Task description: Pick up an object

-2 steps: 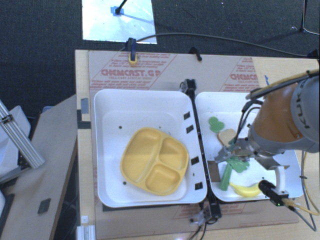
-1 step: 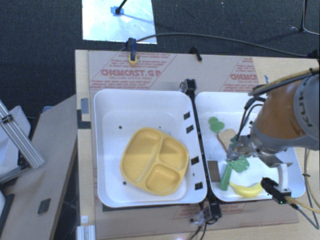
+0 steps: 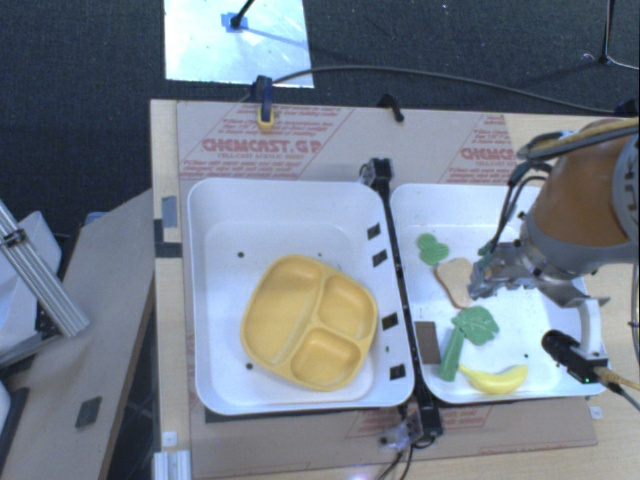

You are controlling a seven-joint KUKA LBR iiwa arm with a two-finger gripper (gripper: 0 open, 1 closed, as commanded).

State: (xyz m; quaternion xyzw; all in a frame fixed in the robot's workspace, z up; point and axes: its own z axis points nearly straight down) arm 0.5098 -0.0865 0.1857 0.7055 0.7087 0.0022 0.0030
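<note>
While the hand (image 3: 487,280) hovers, banana (image 3: 492,378) lies beside broccoli (image 3: 468,334).

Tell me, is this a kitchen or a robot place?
Most likely a robot lab, not a kitchen. A grey robot arm reaches over two white bins on a bench. The food is toys: a yellow divided plate, a banana and broccoli.

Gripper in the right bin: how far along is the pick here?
Done: the arm has reached over the right bin, and the gripper sits low beside the tan piece. In hand: nothing visibly held. Left: a grasp and lift; the banana, green broccoli piece and small green piece all lie on the bin floor.
</note>
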